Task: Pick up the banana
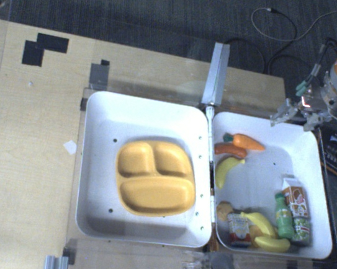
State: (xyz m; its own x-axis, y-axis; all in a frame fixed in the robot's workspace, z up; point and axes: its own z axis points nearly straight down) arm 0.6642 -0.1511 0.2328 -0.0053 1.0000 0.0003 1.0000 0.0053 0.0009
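Lying in the left bin [88, 169], a yellow divided tray [154, 176], sitting near the middle with bare white floor showing all round it. Running between the bins, a metal divider rail [217, 75]. Resting in the right bin [322, 179], against its left wall, the banana [224, 170], just below a carrot [247, 142] and a red-orange piece [230, 150]. Leaving open floor across the bin's middle. Crowding the near edge: more yellow fruit [265, 231], a small packet [239, 229], a green bottle [283, 215] and a carton [298, 213]. Hovering over the far right corner, well apart from the banana, the gripper [297, 113], fingers spread and grasping nothing.
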